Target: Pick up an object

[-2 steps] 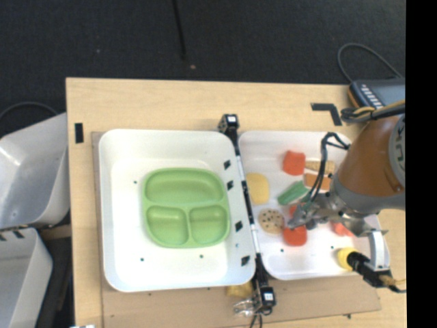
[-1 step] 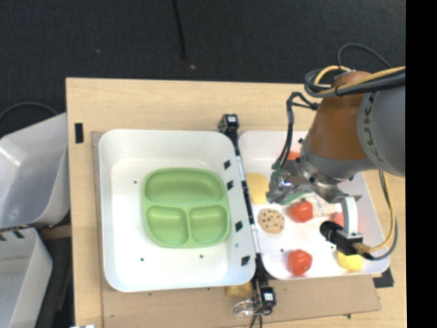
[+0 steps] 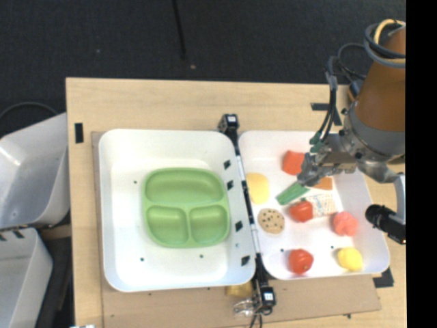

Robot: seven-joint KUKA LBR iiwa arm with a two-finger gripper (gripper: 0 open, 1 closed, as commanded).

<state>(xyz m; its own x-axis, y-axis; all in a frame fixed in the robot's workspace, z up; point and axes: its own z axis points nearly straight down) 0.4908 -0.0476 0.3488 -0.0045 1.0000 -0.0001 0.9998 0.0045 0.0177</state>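
**A:** Gripper (image 3: 308, 175) is low over the right bin (image 3: 273, 141), sitting right at the upper end of the green stick (image 3: 292, 193). Stick lies on a slant, near the middle of that bin, between the yellow piece (image 3: 257, 185) by the divider and the red piece (image 3: 301, 211) just below it. Looks like the target to me.

**B:** Is it pinching it?

**A:** Can't tell. The wrist body covers the tips from this angle, so no call on spread or closed, and no call on contact either.

**B:** Handling?

**A:** My guess: toy food, light, rigid plastic or foam. Narrow and long, so grab across the short width near the middle. Taking it at the end, as it's lined up now, risks it swinging or slipping out. Surface looks smooth, probably slick.

**B:** Neighbours?

**A:** Crowded. Orange-red block (image 3: 293, 161) just above, printed card (image 3: 323, 202) just beside the stick's upper end, cookie (image 3: 271, 221) lower left. A finger could easily bump the card or the red piece.

**B:** Anything else unclear?

**A:** Stick's top end vanishes under the gripper, so true length is unknown. An orange item sits mostly hidden behind the gripper. Left bin (image 3: 123, 265) holds a green divided plate (image 3: 186, 206), well apart from all this.
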